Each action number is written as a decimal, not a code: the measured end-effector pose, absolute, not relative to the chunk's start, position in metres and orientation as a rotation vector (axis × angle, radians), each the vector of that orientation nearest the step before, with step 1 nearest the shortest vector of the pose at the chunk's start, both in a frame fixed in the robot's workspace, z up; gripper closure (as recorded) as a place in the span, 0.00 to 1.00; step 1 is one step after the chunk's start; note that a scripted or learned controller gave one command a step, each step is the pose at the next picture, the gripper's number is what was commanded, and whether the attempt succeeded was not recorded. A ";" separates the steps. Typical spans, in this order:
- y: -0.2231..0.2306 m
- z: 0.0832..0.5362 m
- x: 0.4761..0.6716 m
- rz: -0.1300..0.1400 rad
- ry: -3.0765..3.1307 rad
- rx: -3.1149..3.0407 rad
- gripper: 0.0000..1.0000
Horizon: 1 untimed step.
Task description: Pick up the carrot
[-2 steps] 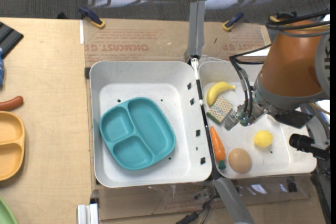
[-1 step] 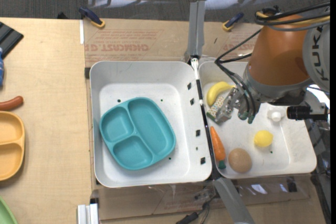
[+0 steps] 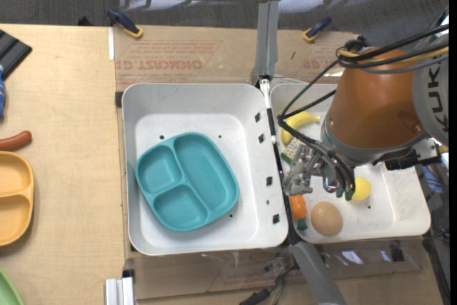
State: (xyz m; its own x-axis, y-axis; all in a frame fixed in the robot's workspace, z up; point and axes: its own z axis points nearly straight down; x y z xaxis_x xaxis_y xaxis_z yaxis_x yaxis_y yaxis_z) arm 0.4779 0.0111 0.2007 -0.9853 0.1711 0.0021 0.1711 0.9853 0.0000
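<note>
Camera view: arm [image 3: 378, 111] enters from right, orange band over the right bin [image 3: 400, 221]. Pincer [image 3: 300, 178] hangs low at that bin's left side, close to the divider wall; metal parts cluttered w/ cables, can't tell whether it is apart or together. Carrot [image 3: 298, 208] lies just below the pincer on the bin floor, orange w/ green end toward the front wall; contact w/ the pincer not resolvable. Tan egg-shaped obj [image 3: 326, 218] just right of carrot. Lemon [image 3: 361, 188] near, further right. Banana [image 3: 300, 122] toward bin's back-left, partly under arm. Left bin [image 3: 143, 103] holds teal 3-compartment plate [image 3: 187, 181], tilted diagonal. On tabletop [image 3: 64, 75] at far left: orange plate [image 3: 14, 200], sausage [image 3: 16, 140].
</note>
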 end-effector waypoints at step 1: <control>-0.028 0.190 0.477 0.003 -2.998 -0.925 1.00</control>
